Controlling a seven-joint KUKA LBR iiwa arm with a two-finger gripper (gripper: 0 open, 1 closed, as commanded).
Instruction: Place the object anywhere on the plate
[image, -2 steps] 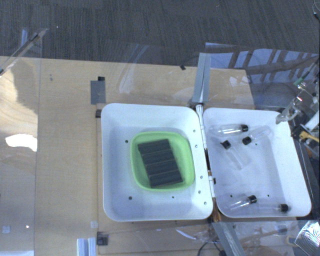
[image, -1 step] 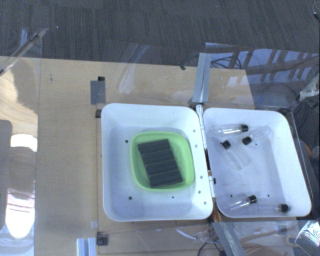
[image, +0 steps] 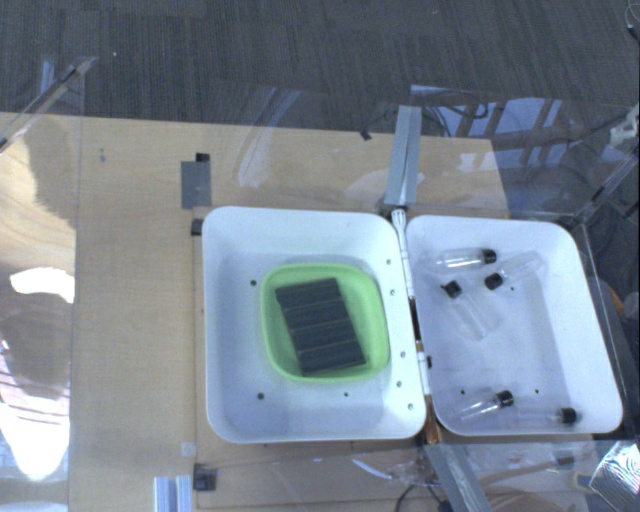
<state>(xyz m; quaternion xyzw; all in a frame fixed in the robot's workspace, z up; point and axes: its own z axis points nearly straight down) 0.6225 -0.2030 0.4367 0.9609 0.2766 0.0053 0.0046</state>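
A square green plate rests in the middle of the left white bin. On the plate lies a dark grey ridged rectangular block, turned a little off square. It lies wholly inside the plate's rim, and nothing touches it.
The right white bin holds several clear tubes with black caps, among them one at the back and one along the front. A grey metal bar stands behind the seam between the bins. Wooden bench surrounds both bins.
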